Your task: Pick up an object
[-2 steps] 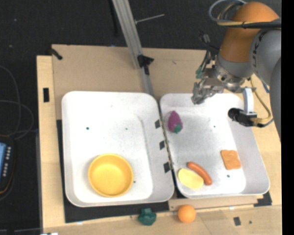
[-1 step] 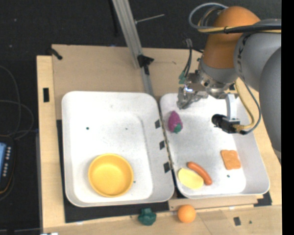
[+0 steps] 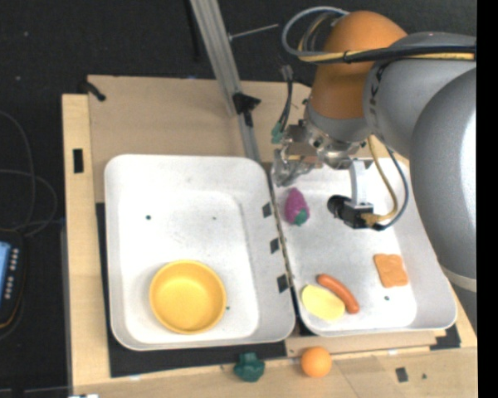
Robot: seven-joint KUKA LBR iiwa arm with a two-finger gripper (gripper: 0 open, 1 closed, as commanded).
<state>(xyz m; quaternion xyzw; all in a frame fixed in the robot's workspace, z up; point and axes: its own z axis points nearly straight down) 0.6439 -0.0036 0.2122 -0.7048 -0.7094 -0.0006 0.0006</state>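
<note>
A purple, grape-like object (image 3: 295, 206) lies in the right bin (image 3: 423, 305) near its left wall. My gripper (image 3: 287, 171) hangs just above and behind it at the bin's far left corner, with nothing seen between its fingers. At the bin's front lie a yellow oval piece (image 3: 322, 303) and, touching it, a red sausage (image 3: 339, 293). An orange slab (image 3: 390, 269) rests to the right of them. The left bin (image 3: 133, 189) holds a yellow bowl (image 3: 187, 296).
An orange ball (image 3: 315, 361) and a small green object (image 3: 249, 367) lie on the bench in front of the bins. A slanted metal rail (image 3: 220, 56) rises behind the bins. The arm's grey body covers the right bin's far right side.
</note>
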